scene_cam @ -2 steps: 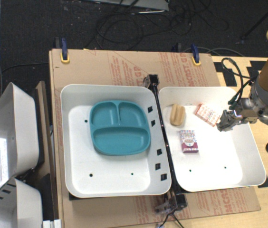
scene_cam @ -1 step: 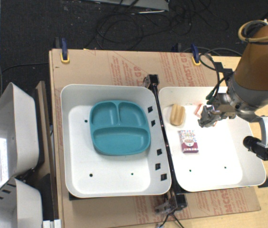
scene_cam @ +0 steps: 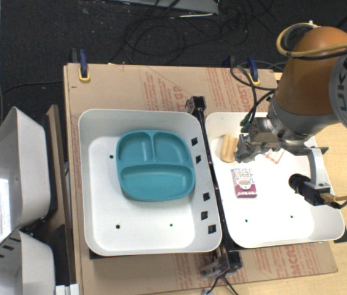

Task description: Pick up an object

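Lying flat in the right bin (scene_cam: 321,226), just right of frame centre, a small printed card packet (scene_cam: 244,182) rests apart from the gripper (scene_cam: 249,147). A tan bread-like piece (scene_cam: 227,148) sits above it, near the bin's upper-left corner — just beside the gripper. Finger opening — cannot tell; nothing is visibly held. A small reddish item (scene_cam: 274,157) lies partly under the arm (scene_cam: 312,72). The left bin (scene_cam: 99,226) holds a teal divided plate (scene_cam: 155,165).

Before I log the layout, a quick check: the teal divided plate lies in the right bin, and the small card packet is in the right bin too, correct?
Not quite. The camera view shows the teal divided plate in the left bin. The small card packet does lie in the right bin.
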Available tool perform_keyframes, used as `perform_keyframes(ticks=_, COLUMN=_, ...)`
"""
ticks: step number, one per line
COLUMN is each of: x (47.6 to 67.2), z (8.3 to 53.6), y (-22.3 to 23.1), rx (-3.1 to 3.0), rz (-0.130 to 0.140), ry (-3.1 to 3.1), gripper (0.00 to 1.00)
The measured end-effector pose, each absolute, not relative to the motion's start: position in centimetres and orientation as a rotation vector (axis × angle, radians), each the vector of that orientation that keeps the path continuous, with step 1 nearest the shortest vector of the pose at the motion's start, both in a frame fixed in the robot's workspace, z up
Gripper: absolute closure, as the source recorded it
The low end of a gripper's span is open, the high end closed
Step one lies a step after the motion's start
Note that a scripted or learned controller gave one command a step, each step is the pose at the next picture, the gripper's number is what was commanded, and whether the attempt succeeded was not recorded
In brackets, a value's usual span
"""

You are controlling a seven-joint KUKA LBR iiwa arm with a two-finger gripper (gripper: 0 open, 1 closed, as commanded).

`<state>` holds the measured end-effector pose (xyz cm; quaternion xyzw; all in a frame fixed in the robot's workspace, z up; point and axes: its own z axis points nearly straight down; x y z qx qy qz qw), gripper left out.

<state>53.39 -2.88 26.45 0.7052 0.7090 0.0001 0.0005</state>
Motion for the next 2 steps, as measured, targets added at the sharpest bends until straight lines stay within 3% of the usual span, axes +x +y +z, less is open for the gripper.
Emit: perform_keyframes(ticks=2, x=56.1, z=22.8, y=7.3, rx=2.214, rz=0.000, ry=2.230, gripper=1.00)
